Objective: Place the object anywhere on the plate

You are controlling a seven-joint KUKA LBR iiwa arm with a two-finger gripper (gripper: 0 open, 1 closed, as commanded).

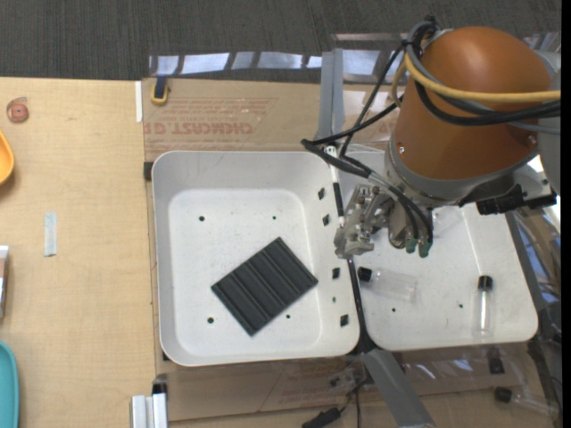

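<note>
A dark grey ribbed plate (pixel 264 285) lies flat and turned at an angle in the left bin (pixel 178 239). In the right bin (pixel 517 328) a clear vial with a dark cap (pixel 391 283) lies on its side near the left wall. A second clear vial (pixel 484 304) lies toward the right wall. My gripper (pixel 357 232) hangs under the orange wrist (pixel 473 96), over the divider between the two bins, just above and left of the nearer vial. Nothing shows held in it.
Black cables (pixel 357 127) loop from the wrist over the back of the right bin. Cardboard (pixel 232 114) lies behind the bins. A wooden table (pixel 71 239) to the left bears small items along its left edge.
</note>
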